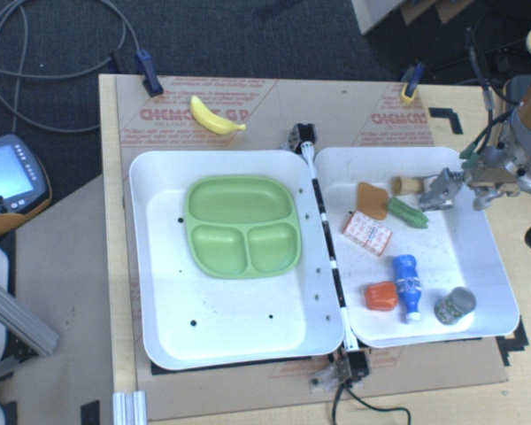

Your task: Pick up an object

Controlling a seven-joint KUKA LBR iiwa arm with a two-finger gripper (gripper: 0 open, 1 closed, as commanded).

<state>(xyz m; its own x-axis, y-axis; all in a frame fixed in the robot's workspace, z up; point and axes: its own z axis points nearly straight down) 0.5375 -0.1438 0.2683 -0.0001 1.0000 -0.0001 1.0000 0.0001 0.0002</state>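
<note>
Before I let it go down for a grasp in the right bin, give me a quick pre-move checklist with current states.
1. Gripper over the right bin: ok, it sits near the bin's upper right.
2. Nothing held already: cannot tell, the view is too small there.
3. Nearest target: ok, the green object lies just left of the gripper.
4. Target free of neighbours: not ok, the brown block lies close beside it.
5. Other options separated: not ok, the blue bottle touches the orange item; the grey can stands apart.
6. Green tray out of the way: ok, in the left bin.
</note>
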